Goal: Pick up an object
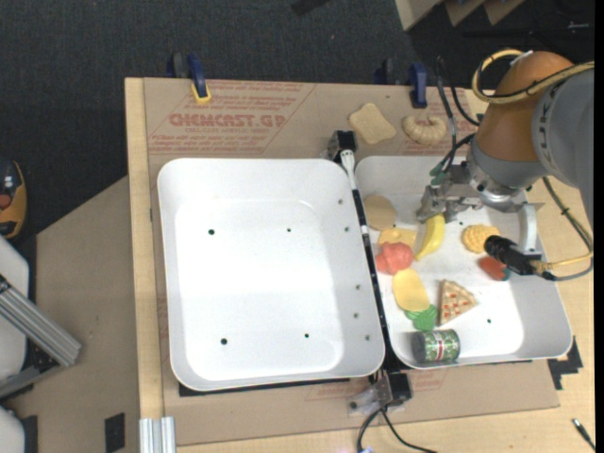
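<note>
From the camera above, the grey arm with its orange band (514,111) is reaching in from the upper right of the frame and is hanging over the right bin (543,333). The gripper (436,213) is pointing down at the upper middle of that bin, and a yellow banana (431,236) is sitting between its fingers, so the gripper is closing around the top of the banana while the lower end is still touching the other things below it.

Just to the left of the banana, a red toy fruit (394,256) is lying near the left wall of this bin, with a pale round piece (380,211) above it. Below them a yellow lemon-like thing (411,290) is resting, and beside it a pizza slice (455,301) is lying flat. A green can (435,345) is lying on its side at the lower edge of the bin. To the right of the gripper, an orange bumpy thing (478,237) and a small red one (493,267) are lying near a black part of the arm.

The left bin (260,272) is taking the middle of the frame. On the brown surface (236,121) above the right bin, a bread slice (372,123) and a small ring-shaped pastry (426,126) are lying.
</note>
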You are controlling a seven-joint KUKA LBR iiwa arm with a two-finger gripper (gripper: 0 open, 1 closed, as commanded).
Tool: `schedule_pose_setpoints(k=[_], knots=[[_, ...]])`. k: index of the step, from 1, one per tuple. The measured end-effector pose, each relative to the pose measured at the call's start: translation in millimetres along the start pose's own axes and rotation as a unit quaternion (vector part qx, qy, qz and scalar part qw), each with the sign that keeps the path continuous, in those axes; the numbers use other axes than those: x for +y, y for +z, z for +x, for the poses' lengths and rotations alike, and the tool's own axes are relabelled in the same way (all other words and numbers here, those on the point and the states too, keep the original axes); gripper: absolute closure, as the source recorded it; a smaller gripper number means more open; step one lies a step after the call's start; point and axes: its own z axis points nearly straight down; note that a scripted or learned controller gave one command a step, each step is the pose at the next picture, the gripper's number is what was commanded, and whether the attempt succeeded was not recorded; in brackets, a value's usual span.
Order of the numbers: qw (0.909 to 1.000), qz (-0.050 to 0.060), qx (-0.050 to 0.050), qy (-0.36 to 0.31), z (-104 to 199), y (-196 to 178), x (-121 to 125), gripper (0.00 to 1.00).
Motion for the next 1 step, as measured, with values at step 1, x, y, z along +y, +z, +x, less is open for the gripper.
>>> schedule_pose_setpoints(k=[1], knots=[[1.0,-0.007,0.0,-0.005,66.4,-96.7,43.1,1.0]])
